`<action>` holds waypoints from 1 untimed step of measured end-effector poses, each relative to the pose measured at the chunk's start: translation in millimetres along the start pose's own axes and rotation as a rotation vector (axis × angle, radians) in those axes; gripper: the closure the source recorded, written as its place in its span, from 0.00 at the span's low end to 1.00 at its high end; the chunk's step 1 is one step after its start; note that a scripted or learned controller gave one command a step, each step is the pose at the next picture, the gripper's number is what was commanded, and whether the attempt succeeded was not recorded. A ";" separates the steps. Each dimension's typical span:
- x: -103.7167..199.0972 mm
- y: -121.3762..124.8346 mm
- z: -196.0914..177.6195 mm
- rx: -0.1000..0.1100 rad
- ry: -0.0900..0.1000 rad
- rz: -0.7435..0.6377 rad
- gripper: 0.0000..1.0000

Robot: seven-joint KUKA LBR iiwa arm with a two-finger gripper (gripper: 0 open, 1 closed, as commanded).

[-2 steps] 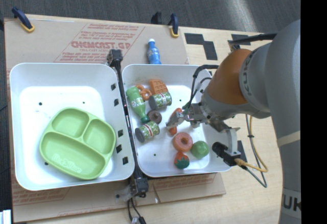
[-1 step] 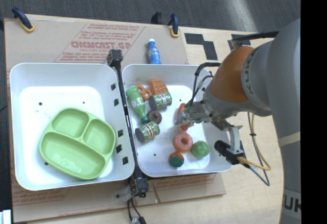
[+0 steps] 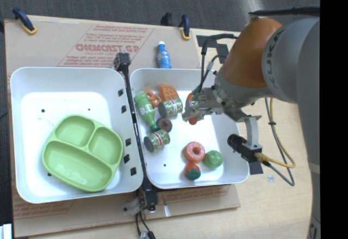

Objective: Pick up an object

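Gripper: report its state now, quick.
Gripper: over the right bin, near the waffle toy; open or closed, and holding anything, cannot be told from this view.

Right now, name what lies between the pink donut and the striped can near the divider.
Bare white bin floor separates the donut from the can in the camera view.

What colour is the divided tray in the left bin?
Light green, plain with no pattern. The divided tray shows clearly in the camera view, lying in the left bin.

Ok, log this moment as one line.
arm: over right bin | gripper: near cans, grasp unclear | green tray: left bin
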State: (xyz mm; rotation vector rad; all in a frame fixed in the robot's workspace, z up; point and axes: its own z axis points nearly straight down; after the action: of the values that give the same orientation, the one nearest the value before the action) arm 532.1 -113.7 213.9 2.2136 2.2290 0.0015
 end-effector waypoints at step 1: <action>-0.1 1.0 -9.9 0.000 0.000 -0.004 1.00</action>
State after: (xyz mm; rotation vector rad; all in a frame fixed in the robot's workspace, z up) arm 533.0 -113.8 223.8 2.2091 2.2330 0.0020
